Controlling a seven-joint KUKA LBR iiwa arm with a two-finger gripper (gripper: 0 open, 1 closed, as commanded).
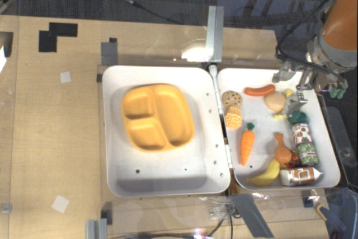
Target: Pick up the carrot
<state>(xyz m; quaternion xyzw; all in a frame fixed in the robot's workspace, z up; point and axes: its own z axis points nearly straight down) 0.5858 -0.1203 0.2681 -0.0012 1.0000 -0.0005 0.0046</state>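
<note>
The claw (298, 99) hangs over the upper right part of the right bin (331, 145), below the orange band (342, 22) of the arm; whether it is wide or narrow cannot be told from this slant, and nothing shows between its tips. The carrot (247, 144) lies well to the claw's lower left, near the middle of that bin, orange body upright in the view with its green top pointing up, apart from the claw. Just to the claw's left sit a round bun (275, 101) and, above that, a sausage (259, 90). Further left are a cookie (231, 99) and a corn cob (232, 117). Below the claw stand small packets (304, 145) in a column, with a chicken leg (282, 150) and a banana (267, 173) toward the lower left. Far to the claw's left, the left bin (120, 179) holds a yellow divided tray (158, 116).
</note>
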